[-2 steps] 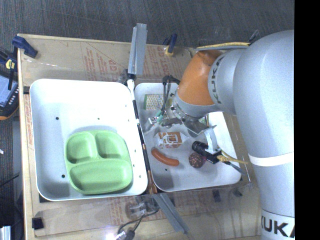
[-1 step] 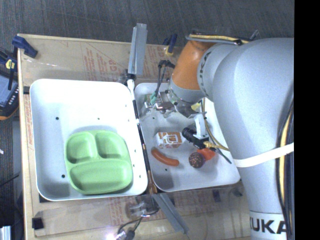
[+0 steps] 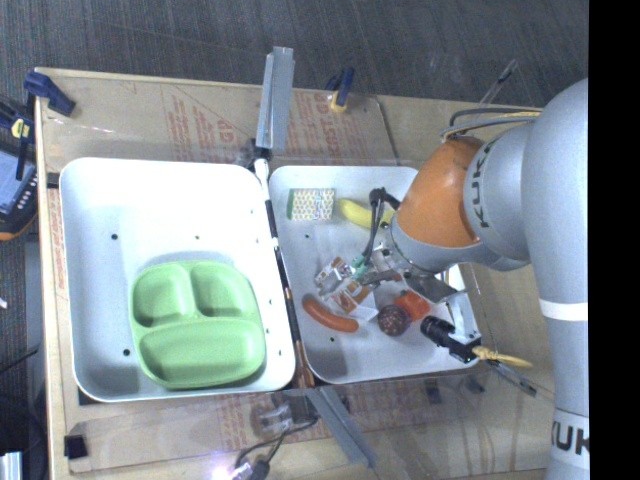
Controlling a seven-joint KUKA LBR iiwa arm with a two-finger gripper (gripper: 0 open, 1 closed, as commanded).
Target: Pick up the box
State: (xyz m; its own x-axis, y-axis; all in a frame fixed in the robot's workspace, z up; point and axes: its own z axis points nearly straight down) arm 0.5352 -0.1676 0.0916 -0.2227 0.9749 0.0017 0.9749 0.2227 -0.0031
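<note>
The left white bin (image 3: 90,268) holds a green three-compartment plastic tray (image 3: 197,323). In the right white bin (image 3: 300,338), a small rectangular box with a green end and dotted pale face (image 3: 311,204) lies flat near the far edge, long axis running left to right, green end leftward, beside a yellow banana (image 3: 352,211). Nearer lie a red sausage (image 3: 330,315) and a dark red round fruit (image 3: 391,319); the grey two-finger gripper (image 3: 352,278) hangs over small printed packets (image 3: 338,274), well apart from the box, its opening not discernible.

Position: fixed above the bench (image 3: 180,118)
Facing: down, at a slant
Coverage: both bins (image 3: 90,198), arm (image 3: 540,198) entering from right
</note>
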